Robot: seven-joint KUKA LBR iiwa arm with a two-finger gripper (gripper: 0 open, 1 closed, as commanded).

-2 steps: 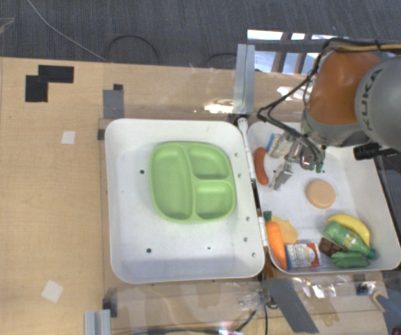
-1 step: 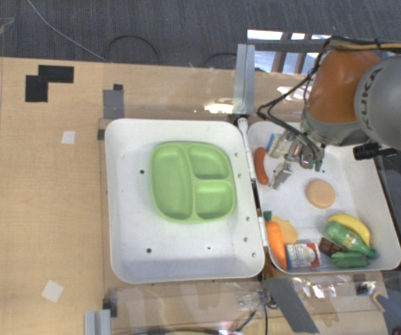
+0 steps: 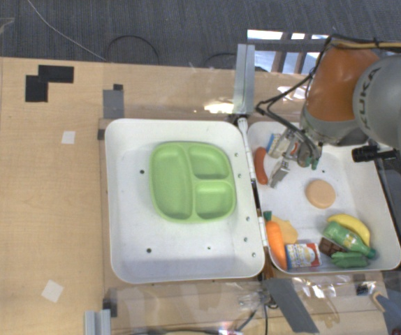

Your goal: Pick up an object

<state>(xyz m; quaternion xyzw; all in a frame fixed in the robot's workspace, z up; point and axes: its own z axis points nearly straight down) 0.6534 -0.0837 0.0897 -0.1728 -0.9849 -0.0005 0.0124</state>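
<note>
green divided plate (image 3: 191, 181), orange carrot (image 3: 275, 240), yellow banana (image 3: 349, 226), tan round cookie (image 3: 321, 193), white bins (image 3: 127, 257).

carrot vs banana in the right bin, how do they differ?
Colour: the carrot is orange, the banana yellow. Shape: the carrot is straight and tapered, the banana curved. Place: the carrot lies along the right bin's left wall, the banana near its right side, among green items. Both lie flat in the bin's near half, untouched.
</note>
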